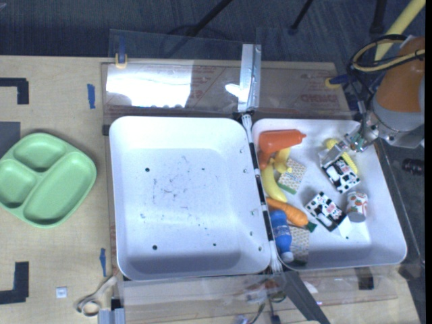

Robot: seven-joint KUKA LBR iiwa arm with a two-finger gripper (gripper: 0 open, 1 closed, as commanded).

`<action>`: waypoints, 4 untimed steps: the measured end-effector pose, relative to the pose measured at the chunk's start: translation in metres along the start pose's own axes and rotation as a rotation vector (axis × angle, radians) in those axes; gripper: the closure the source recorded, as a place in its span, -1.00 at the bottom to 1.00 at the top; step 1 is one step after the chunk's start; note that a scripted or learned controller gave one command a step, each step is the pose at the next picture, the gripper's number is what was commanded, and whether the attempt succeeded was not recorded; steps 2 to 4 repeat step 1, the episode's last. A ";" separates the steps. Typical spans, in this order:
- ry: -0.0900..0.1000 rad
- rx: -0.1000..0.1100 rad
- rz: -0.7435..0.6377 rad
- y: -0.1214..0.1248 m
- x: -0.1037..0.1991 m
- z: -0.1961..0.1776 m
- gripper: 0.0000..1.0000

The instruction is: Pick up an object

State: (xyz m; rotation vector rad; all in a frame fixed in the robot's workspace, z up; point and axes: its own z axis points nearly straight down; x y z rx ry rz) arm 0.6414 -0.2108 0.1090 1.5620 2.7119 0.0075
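Note:
The right bin (378, 241) holds a heap of small things. An orange bottle-shaped toy (280, 140) lies at its back left, with a yellow banana (272, 181) and a dotted pad (291, 174) below it. Nearer the front lie an orange carrot (291, 213) and a blue bottle (281, 237). A black-and-white patterned block (325, 210) sits mid-bin, and a small red-and-white piece (357, 205) lies to its right. My gripper (335, 156) reaches down from the right into the bin's back right part. It sits right over another black-and-white patterned object (341, 174) and a yellow item (330, 144).
The left bin (182, 181) sits beside the right one, sharing a central rim. A green divided plate (44, 179) rests on the bench at far left. A clear panel (175, 79) stands behind the bins. The grey-and-orange arm (399, 103) fills the upper right.

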 end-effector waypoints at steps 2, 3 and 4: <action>0.005 0.007 0.194 0.048 0.074 -0.089 1.00; 0.005 0.007 0.194 0.048 0.074 -0.089 1.00; 0.005 0.007 0.194 0.048 0.074 -0.089 1.00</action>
